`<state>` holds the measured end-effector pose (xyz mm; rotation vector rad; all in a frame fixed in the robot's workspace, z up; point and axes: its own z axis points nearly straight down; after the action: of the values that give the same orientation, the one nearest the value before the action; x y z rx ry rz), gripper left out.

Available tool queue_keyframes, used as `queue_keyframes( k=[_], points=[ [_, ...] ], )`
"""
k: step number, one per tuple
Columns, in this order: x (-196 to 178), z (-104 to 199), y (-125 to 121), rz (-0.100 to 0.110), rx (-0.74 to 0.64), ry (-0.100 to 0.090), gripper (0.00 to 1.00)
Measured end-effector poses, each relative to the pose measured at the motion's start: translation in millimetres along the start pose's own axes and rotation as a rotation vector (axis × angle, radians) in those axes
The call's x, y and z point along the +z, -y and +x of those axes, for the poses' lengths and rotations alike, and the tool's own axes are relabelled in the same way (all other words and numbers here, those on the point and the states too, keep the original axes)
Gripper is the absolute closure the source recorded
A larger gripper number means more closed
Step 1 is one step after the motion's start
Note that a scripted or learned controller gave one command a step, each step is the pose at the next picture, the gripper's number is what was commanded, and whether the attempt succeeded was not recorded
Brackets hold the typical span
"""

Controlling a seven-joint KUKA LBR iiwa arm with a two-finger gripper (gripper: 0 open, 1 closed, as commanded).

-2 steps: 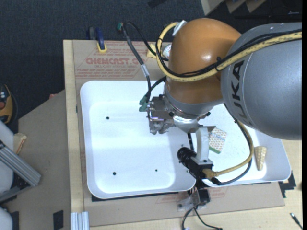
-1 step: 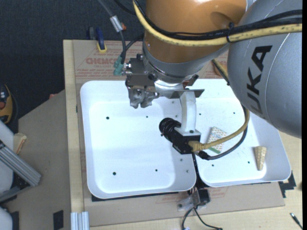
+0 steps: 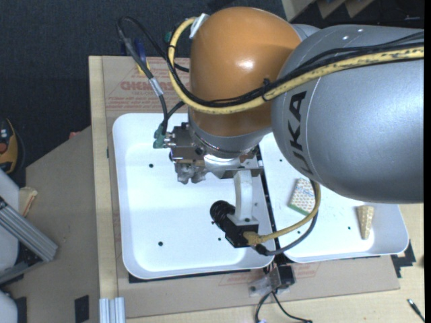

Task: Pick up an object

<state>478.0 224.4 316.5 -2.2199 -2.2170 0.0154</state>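
side by side on the pale brown counter: two shallow white plastic bins. over the left bin, beneath the grey arm with its orange dome, the metal pincer, low above the white floor near the bin's far middle; apart or together, cannot tell from this angle. in the right bin, two loose things: one pale rectangular pad with a fine yellow-green speckle, partly under the arm by the bin's left wall, and one tan cone, narrow end toward the near rim, close to the right wall. both well apart from the pincer, across the meeting rims. tally: two bins, one pad, one cone.
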Motion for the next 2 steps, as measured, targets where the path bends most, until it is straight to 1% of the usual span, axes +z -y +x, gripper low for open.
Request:
queue_keyframes(
  k=[1, 2],
  points=[
    [-229, -1, 1, -0.029, -0.004, -0.014, 1.00],
    [-39, 0, 1, 0.003, 0.000, 0.002, 1.00]
  ],
)
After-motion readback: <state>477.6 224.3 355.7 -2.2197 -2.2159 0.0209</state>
